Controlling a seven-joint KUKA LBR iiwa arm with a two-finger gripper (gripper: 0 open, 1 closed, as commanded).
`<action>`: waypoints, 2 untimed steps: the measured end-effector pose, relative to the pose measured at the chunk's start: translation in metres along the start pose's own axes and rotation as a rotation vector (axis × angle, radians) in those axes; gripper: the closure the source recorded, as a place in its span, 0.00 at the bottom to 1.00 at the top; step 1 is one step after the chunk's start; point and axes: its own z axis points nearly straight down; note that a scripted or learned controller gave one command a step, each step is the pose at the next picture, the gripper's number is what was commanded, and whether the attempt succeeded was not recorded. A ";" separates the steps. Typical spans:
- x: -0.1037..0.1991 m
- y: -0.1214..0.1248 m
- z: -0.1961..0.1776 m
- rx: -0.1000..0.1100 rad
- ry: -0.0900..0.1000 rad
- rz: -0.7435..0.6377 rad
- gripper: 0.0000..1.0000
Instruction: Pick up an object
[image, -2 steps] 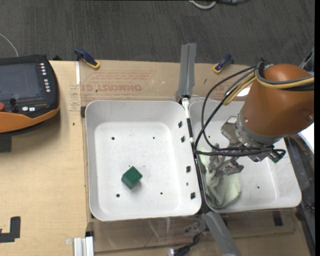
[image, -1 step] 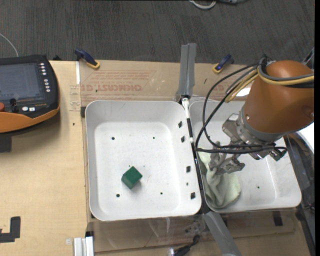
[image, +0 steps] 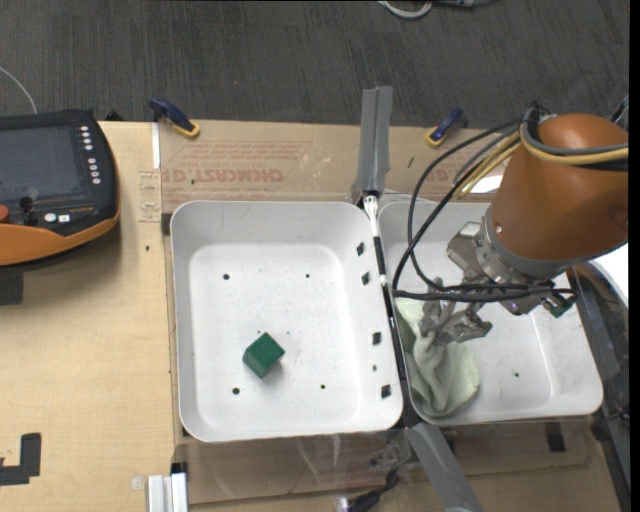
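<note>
A green block (image: 264, 355) lies in the left bin (image: 200, 300), towards its front. A pale green cloth (image: 445, 375) lies crumpled in the right bin (image: 560, 385), against its left wall near the front corner. My gripper (image: 452, 325) hangs low in the right bin, right over the top edge of the cloth, below the orange wrist band (image: 560, 185). Its fingers touch or nearly touch the cloth; I cannot make out how far apart they stand.
A teach pendant (image: 50, 185) lies on the bench at the far left. Two clamps (image: 175, 117) (image: 445, 125) sit at the bench's back edge. A grey divider post (image: 375, 140) rises between the bins. Black cables (image: 440, 230) loop from the wrist over the right bin.
</note>
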 end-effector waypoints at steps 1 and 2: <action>-0.014 -0.001 0.024 -0.003 0.009 -0.203 1.00; -0.008 -0.038 0.024 -0.001 0.007 -0.165 1.00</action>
